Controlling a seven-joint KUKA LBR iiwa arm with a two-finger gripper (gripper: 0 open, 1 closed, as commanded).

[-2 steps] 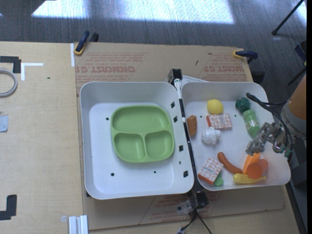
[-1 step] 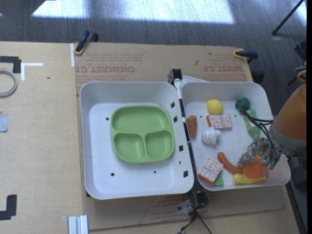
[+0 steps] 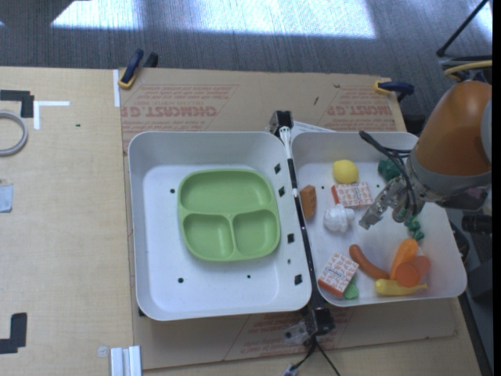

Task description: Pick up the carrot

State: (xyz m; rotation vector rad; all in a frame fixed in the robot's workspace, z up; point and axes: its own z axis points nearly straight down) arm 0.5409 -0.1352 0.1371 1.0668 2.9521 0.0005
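A: Where was the carrot (image 3: 404, 253)?

B: In the right bin (image 3: 450, 233), toward its near right corner. It lay tilted, its lower end against a red-orange disc (image 3: 412, 271), with a yellow banana (image 3: 399, 287) just below them by the bin's near wall.

A: And the gripper (image 3: 381, 208)?

B: It hung over the middle of the right bin, above and to the left of the carrot and apart from it. The fingers pointed down and left toward a white ball (image 3: 337, 218). They looked slightly parted with nothing between them.

A: What else lay in that bin?

B: A lemon (image 3: 345, 170) near the far wall, a small printed box (image 3: 353, 194) below it, a brown block (image 3: 308, 200) by the left wall, a sausage (image 3: 367, 262) left of the carrot, and a second box (image 3: 339, 273) at the near left corner. Some green pieces (image 3: 414, 228) sat beside the gripper.

A: The left bin (image 3: 149, 233)?

B: It held a green divided plate (image 3: 228, 213), lying flat at its centre.
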